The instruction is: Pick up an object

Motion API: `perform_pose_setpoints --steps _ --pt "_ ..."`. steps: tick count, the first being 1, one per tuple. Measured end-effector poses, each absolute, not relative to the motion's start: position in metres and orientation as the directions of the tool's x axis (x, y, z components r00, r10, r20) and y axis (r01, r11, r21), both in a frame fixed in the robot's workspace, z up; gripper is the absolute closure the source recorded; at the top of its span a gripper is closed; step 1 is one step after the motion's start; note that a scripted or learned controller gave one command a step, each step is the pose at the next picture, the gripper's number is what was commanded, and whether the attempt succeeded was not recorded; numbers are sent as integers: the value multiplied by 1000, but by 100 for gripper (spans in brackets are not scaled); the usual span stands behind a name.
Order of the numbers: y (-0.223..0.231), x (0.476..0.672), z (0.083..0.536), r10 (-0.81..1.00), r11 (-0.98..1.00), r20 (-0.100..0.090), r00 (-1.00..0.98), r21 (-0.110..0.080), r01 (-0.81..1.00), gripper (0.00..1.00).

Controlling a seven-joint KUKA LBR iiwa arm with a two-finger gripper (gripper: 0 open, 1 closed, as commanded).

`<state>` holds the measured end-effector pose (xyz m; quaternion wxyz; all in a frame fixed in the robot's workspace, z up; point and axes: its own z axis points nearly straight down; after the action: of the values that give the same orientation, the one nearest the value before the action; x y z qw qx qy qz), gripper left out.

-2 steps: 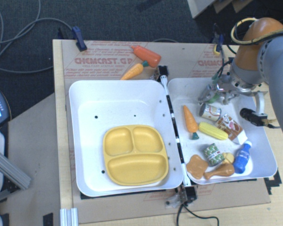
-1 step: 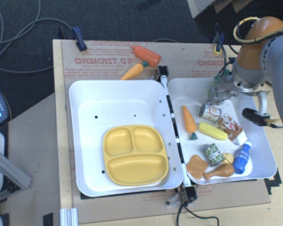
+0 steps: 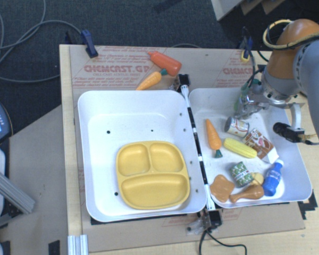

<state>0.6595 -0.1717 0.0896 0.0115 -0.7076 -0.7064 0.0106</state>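
Two bins [image 3: 90,142], three carrots [image 3: 213,137]

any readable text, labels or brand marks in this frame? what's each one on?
"CHEMCAST GP": red print on the brown backing board behind the left bin; the smaller line under it is blurred.
The same red print recurs on the board behind the right bin, partly cut off.
Small can under the gripper: label too blurred to read.
Snack packet: print too small to read.
Blue bottle: label unreadable.

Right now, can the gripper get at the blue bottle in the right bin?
Probably yes. The blue bottle lies near the right bin's front corner with open space above it; the gripper hovers at the far side, over a small can.
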Motion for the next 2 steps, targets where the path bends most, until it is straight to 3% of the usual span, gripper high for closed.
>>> perform_pose_setpoints --steps 1,2 --pt "-229 660 79 1000 -5 -1 5 -21 1000 0" --pt "-157 661 82 1000 3 0 -3 -27 1000 0"
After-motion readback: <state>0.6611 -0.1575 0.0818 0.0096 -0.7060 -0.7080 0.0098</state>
